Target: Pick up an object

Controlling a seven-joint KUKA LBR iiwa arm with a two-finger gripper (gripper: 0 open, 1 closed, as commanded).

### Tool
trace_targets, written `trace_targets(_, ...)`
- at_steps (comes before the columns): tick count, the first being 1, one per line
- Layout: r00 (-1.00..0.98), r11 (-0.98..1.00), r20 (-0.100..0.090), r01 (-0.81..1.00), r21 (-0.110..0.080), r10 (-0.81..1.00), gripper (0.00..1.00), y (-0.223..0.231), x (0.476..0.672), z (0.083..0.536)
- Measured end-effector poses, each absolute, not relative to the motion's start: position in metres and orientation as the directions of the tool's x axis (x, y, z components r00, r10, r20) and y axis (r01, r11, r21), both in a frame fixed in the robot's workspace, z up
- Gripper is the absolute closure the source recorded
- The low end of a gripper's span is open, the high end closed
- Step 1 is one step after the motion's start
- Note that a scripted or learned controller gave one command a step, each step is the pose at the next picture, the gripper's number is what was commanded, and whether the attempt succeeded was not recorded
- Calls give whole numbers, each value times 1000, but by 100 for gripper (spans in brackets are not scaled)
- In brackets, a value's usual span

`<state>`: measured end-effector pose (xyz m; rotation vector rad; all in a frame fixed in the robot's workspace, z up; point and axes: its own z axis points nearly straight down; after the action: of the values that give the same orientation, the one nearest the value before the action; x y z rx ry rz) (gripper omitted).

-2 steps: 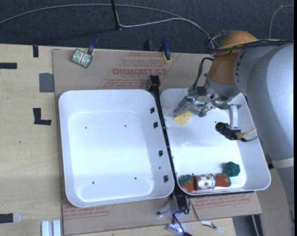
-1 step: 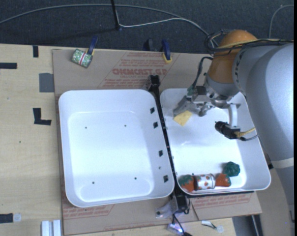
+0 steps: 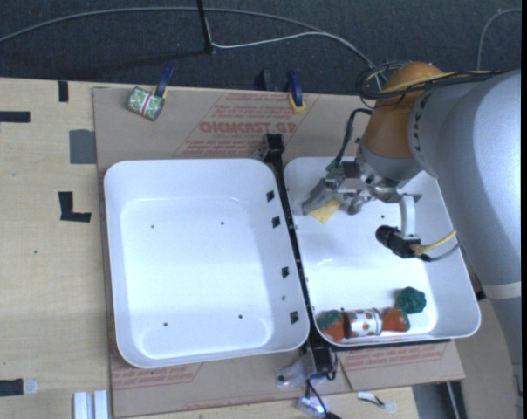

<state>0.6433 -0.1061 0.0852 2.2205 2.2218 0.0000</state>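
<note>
Camera view: yellow piece at the fingers

Over the right bin point(image 3: 460, 317), the gripper point(image 3: 333, 201) hangs near the divider, its fingers closed on a pale yellow object point(image 3: 325, 211), which sits at their tips just above the bin floor. Along the bin's near wall lie 3 things: an orange-red toy point(image 3: 332, 324), a red-and-white can point(image 3: 365, 323), a teal lump point(image 3: 411, 300). The left bin point(image 3: 124, 260) stands beside it.

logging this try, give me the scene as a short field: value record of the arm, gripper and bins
arm: grey arm reaching over the right bin
gripper: gripper low at that bin's far left, at a yellow object; grasp unclear
right bin near edge: red-and-white can, orange pieces at either end, dark green object
left bin: left bin
off the bins: small green block on the cardboard
</note>
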Motion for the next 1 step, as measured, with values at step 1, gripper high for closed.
trace_targets(1, 0, 0, 0, 1000, 0, 1000, 0, -104, 652, 85)
